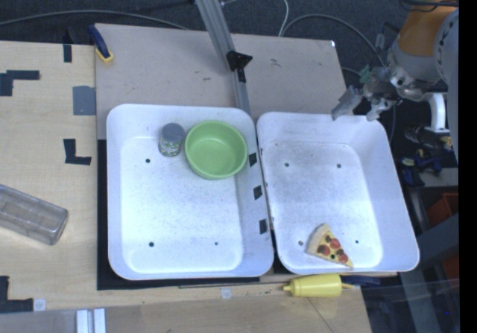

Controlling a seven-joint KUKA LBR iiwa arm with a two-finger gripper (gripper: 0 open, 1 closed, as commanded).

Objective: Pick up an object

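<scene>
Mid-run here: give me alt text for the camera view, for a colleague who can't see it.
The gripper hovers over the far right corner of the right bin, which holds a toy pizza slice near its front. The left bin holds a green bowl and a small can.
</scene>
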